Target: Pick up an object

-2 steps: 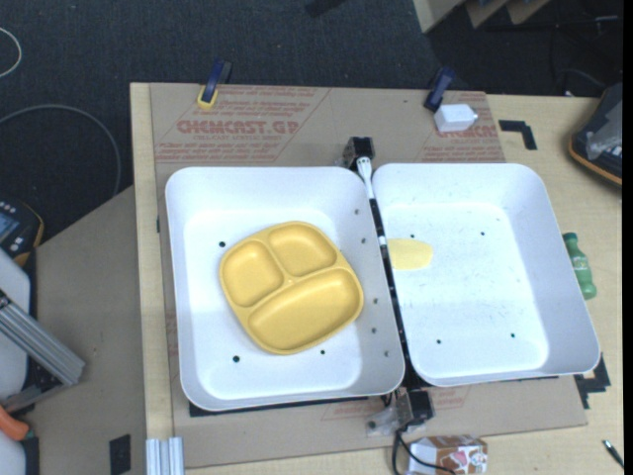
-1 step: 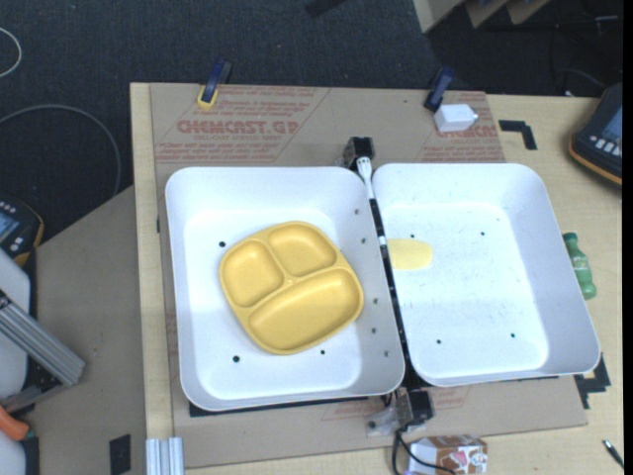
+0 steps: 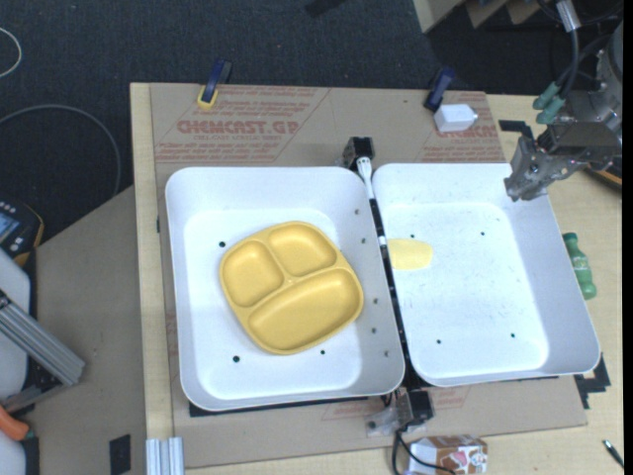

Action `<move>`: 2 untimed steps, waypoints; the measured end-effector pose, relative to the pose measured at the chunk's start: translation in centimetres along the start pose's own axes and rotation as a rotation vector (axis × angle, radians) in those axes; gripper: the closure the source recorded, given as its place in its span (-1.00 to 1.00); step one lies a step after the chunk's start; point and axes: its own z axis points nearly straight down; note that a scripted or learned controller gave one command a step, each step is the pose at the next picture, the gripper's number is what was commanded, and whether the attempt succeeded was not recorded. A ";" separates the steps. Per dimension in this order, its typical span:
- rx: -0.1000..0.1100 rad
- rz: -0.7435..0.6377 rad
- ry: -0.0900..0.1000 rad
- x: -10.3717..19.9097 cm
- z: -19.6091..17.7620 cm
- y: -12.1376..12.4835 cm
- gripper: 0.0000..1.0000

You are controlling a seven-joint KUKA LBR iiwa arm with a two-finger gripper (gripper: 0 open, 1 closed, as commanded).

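Over the right bin's (image 3: pixel 554 265) far corner I see my pincer (image 3: pixel 524 188); whether it is parted, I cannot tell; I'd descend squarely onto the yellow piece (image 3: pixel 409 254).

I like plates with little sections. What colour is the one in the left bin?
Yellow. The divided plate shows clearly in the camera view, lying in the left bin.

Bright, even light falls from above, and both white bins (image 3: pixel 297 384) come out nearly blown, the left one's floor glaring hardest. The yellow divided plate (image 3: pixel 290 285) throws only a thin, soft shadow. The dark carpet (image 3: pixel 99 28) sinks into murk. Focus is slightly soft throughout, and the gripper (image 3: pixel 524 188) looks blurred, perhaps from motion.
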 end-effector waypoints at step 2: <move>-0.014 0.004 -0.001 10.8 5.5 -0.2 1.00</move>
